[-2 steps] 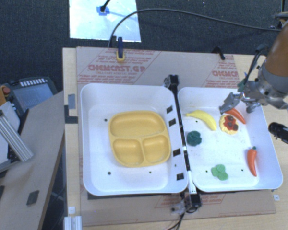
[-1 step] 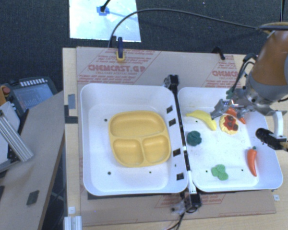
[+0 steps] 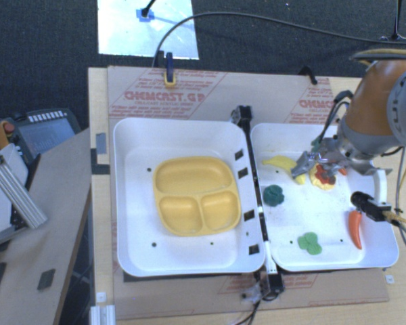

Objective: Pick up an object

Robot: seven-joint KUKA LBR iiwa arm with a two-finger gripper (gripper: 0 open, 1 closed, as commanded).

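My gripper hangs low over the back part of the right bin. Right beside it, and partly under it, lies a small yellow and red toy. A yellow banana lies just to its left. Also in this bin are a dark green broccoli piece, a light green leafy piece and an orange carrot near the right wall. Whether anything is in my gripper is hidden by the wrist.
The left bin holds a yellow three-compartment plate. A black divider strip runs between the two bins. My arm comes in from the right over the right bin's back corner.
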